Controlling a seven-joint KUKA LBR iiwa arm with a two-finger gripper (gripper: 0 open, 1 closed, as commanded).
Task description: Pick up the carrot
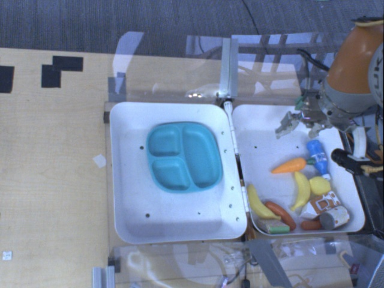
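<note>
On the left, we see a shallow white bin (pixel 120 161) holding a teal 3-compartment plastic plate (pixel 183 156). In the neighbouring white bin (pixel 258 131), the small orange toy carrot with a green tip (pixel 290 165) lies near the middle, just left of a blue bottle (pixel 317 155) and above 2 yellow bananas (pixel 302 191). Further right and up, the pincer (pixel 298 122) hovers over that bin's far part, fingers spread apart and holding nothing. We judge the pick not yet begun: descent, closing and lifting all remain.

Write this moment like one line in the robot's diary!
gripper: above right bin's far side | carrot: lying in bin, not held | blue tray: left bin
</note>
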